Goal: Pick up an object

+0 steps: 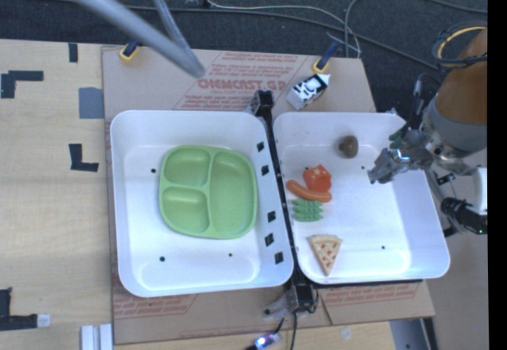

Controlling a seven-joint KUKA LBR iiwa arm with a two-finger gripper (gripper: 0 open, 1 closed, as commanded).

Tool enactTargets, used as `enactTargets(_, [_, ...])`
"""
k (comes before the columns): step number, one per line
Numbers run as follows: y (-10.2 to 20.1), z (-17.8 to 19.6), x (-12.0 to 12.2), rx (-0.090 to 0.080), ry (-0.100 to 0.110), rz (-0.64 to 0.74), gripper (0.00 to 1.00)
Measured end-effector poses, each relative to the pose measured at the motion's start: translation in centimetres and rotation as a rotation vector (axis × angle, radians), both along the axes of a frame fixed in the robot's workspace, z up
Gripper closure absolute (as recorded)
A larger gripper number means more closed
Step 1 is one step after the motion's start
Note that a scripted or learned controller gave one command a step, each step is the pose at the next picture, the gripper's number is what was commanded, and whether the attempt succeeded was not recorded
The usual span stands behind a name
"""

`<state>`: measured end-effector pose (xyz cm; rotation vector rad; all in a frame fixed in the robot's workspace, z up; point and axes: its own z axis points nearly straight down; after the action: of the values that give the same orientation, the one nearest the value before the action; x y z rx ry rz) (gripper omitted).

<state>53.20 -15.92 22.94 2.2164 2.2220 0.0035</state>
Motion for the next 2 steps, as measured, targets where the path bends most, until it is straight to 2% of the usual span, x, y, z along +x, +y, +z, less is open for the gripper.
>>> enactTargets(1, [5.6,0.8,2.0,0.002,0.004,0.005,1.0])
enactTargets(2, [10.1,-0.5,3.6,0.001,0.006,0.003,1.0])
